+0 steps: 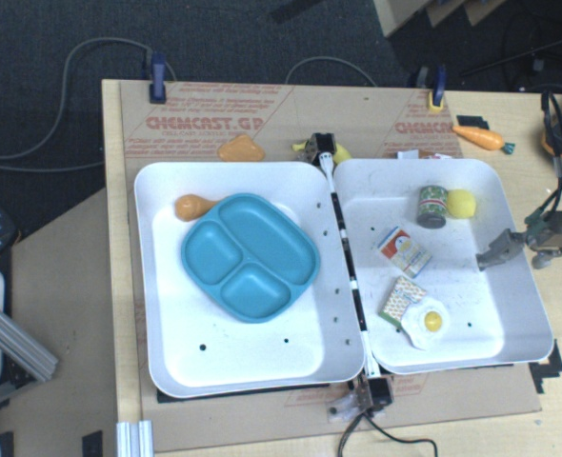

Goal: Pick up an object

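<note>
The gripper (510, 248) hangs at the right bin's (510, 336) right edge, holding nothing; whether it is apart or together cannot be told. The nearest pickable things, a small can (432, 206) and yellow ball (461, 204), sit touching near the back wall.

Counting it up: two white bins (157, 284), one blue divided plate (250, 255), one drumstick (193, 206). Right bin's got one can (432, 206), one lemon (462, 204), two snack packets (403, 249), one fried egg (425, 323). One carrot (479, 138) on the bench.

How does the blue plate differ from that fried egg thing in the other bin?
The blue divided plate looks far larger than the fried egg. The plate is one solid blue with three compartments; the egg is white with a yellow yolk. The plate lies in the left bin, the egg in the right bin. Both lie flat.
</note>
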{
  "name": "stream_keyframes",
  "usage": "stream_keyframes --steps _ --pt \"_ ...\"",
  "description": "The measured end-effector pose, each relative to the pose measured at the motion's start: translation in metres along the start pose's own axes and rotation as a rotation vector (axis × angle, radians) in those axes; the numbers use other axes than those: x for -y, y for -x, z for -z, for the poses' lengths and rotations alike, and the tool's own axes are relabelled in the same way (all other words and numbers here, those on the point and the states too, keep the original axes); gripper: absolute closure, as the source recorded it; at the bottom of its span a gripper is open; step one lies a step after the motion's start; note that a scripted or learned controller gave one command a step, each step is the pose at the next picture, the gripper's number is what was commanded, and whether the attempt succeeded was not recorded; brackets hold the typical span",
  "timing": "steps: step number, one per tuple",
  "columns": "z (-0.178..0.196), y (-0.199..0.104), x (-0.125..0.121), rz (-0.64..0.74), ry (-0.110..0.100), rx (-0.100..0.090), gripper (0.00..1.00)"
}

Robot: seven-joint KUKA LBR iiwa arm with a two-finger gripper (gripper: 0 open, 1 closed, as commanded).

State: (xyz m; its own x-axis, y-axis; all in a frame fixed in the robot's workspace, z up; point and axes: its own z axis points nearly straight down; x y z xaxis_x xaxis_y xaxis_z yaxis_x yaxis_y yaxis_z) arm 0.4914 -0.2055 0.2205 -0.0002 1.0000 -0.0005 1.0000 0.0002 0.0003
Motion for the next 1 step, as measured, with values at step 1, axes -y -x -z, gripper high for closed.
stream_keyframes --steps 1 --pt "-0.1399 0.0133 -0.0613 0.006 0.001 -0.012 0.00"
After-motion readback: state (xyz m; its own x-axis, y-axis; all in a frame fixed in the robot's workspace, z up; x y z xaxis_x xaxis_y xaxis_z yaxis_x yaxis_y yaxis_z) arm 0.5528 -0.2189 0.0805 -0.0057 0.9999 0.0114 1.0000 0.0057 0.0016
